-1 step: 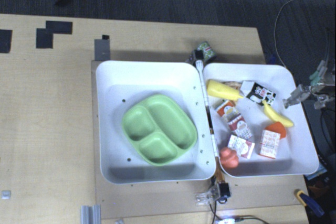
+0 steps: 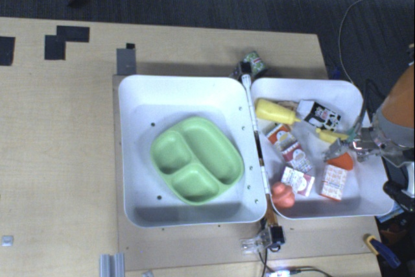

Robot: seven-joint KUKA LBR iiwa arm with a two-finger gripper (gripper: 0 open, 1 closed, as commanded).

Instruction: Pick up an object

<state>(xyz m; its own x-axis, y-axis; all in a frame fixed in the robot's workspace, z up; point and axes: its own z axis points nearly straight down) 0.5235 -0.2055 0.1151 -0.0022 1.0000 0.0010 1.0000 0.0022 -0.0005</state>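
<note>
We see a grey arm [image 2: 397, 139] with an orange band [image 2: 399, 100] above the wrist, ending in a small metallic tool [image 2: 350, 143].

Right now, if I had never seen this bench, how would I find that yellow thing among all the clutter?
Look at the right-hand white bin, the one crowded with small items. Along its far side, near the divider between the bins, lies the yellow object, stretched lengthwise. It is the one plain, solid yellow piece of that length there, while its neighbours are small red-and-white packets and a black-and-white printed item.
</note>
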